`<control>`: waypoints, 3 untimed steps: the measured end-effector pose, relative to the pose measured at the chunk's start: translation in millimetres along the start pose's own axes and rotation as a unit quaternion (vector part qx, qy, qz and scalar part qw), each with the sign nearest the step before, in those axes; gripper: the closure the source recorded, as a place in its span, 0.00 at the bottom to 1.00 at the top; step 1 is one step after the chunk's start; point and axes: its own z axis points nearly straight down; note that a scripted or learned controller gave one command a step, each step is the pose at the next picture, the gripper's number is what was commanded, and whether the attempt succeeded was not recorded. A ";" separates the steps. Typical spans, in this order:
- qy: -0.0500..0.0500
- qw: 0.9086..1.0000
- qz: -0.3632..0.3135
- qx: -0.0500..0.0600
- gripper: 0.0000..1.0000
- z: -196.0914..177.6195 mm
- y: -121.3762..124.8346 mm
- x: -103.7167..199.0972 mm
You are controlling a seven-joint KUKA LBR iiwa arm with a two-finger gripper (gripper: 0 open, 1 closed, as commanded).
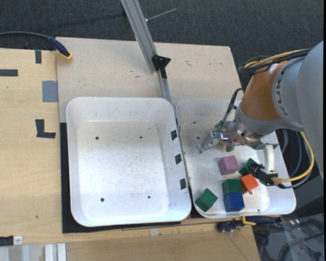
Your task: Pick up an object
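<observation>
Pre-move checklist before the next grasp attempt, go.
1. Gripper sits over the right bin: ok.
2. Nothing seen between the fingers, so no pick yet: ok.
3. Finger opening: cannot tell, too small and blurred.
4. Nearest target, the purple block, lies apart from the gripper with free floor around its left side: ok.
5. Other blocks are crowded: orange block, green block and blue block touch or nearly touch: not ok for a clean single pick.
6. Lone green block sits close to the bin's near wall: not ok for finger room, probably.
</observation>
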 end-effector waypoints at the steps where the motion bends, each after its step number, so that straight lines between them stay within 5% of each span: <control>1: 0.000 1.000 0.000 -0.001 0.00 17.3 -0.9 0.6; 2: 0.000 1.000 0.000 -0.001 1.00 6.6 -0.6 1.4; 3: -0.001 1.000 0.000 -0.006 1.00 -54.2 6.9 0.3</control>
